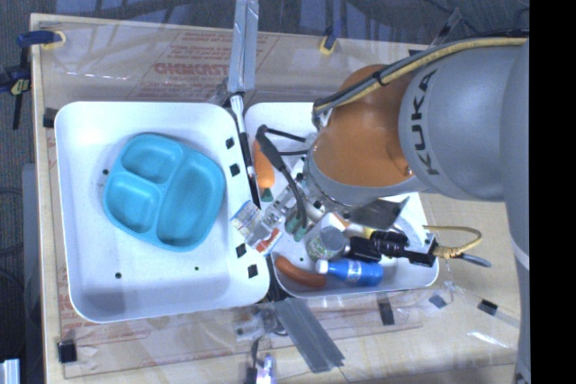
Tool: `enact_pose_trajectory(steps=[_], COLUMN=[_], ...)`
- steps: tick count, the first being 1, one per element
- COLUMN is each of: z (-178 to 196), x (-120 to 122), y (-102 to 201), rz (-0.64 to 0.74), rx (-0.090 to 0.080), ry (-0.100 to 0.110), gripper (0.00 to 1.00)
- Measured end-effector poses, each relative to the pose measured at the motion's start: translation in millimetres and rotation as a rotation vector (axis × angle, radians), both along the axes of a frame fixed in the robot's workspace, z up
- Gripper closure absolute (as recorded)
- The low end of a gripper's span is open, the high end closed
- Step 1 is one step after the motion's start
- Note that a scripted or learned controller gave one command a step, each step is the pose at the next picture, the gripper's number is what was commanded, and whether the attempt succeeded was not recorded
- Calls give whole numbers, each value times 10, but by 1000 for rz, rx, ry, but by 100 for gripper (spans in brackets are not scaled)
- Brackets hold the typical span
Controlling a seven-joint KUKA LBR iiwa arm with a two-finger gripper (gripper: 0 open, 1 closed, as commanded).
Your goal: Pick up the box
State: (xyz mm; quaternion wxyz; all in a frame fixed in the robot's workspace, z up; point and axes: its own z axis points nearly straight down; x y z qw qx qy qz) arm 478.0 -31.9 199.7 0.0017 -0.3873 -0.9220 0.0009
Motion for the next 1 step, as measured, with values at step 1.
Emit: enact_pose_trajectory(steps=[1], z=[331], x=[-4], y=[384], rz=[-77], rx=[0], ry=[-4], gripper=[100])
